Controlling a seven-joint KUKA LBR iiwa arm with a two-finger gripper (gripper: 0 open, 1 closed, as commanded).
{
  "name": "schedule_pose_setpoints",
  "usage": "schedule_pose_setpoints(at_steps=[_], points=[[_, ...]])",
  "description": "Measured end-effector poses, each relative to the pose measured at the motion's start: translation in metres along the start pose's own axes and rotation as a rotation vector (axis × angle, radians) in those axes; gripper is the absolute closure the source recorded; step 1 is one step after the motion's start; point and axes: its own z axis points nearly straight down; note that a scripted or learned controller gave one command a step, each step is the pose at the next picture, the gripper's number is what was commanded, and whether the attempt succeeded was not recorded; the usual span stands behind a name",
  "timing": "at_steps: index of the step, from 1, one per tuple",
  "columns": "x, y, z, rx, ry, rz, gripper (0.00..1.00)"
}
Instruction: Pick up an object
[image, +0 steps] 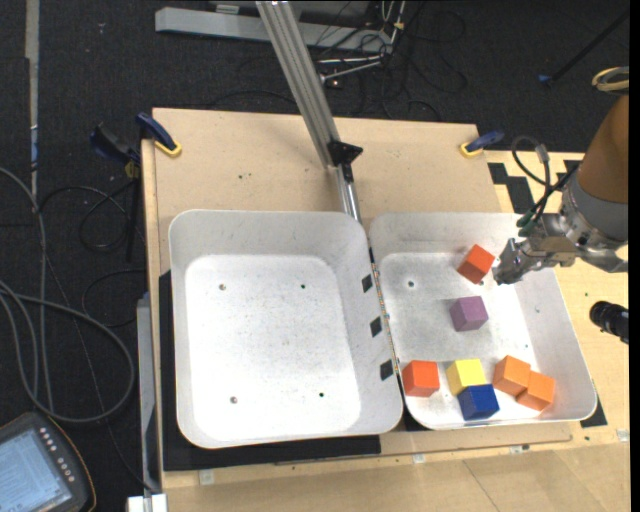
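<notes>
Several small blocks lie in the right bin (545, 300). An orange block (477, 263) sits near the bin's back, with a purple block (468, 313) just in front of it. Along the front wall are an orange block (421, 377), a yellow block (465, 375), a blue block (479, 401) and two more orange blocks (513, 374) (538, 389). My gripper (507, 269) hangs just right of the back orange block, close beside it, low over the bin. Nothing shows between its fingers.
The left bin (190, 300) stands beside the right one on a wooden bench (250, 160). A grey metal pole (305, 85) slants in from the top to the bins' shared back edge. Clamps sit at the bench's back corners.
</notes>
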Motion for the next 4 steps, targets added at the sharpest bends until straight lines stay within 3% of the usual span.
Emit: schedule_pose_setpoints(at_steps=[4], points=[[0.199,0.030,0.035,0.007,0.003,-0.004,1.00]])
